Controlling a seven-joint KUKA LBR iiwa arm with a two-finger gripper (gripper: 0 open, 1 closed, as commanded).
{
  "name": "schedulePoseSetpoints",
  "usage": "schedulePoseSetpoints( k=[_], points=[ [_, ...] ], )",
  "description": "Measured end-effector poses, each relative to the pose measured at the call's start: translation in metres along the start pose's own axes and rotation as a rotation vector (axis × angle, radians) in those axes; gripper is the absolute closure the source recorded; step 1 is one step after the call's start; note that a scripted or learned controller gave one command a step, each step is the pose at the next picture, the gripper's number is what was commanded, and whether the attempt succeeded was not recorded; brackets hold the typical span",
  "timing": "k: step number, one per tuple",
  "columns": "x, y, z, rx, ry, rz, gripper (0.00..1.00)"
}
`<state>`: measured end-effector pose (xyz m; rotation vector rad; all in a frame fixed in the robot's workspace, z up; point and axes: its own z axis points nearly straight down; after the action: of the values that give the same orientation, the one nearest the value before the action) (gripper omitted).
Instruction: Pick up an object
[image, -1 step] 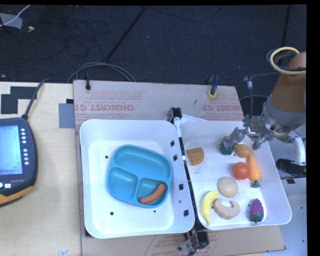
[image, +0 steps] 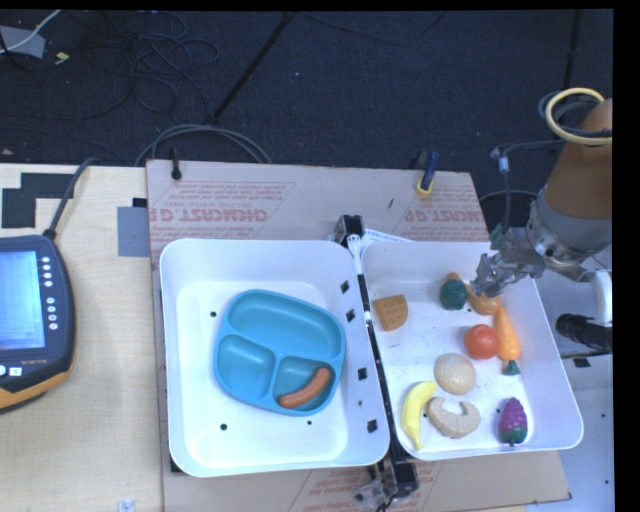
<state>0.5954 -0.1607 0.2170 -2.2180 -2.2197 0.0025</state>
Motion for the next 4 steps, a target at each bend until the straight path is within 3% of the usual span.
schedulePoseSetpoints(
  k=[2, 3, 4],
  points=[
    [-0.002, -0.001, -0.019, 0.003, 0.001, 0.0, 1.0],
    [0.025, 0.018, -0.143, -0.016, -0.004, -0.004, 1.0],
    [0.142, 0.03, -0.263, -0.016, 0.001, -0.012, 1.0]
  ],
)
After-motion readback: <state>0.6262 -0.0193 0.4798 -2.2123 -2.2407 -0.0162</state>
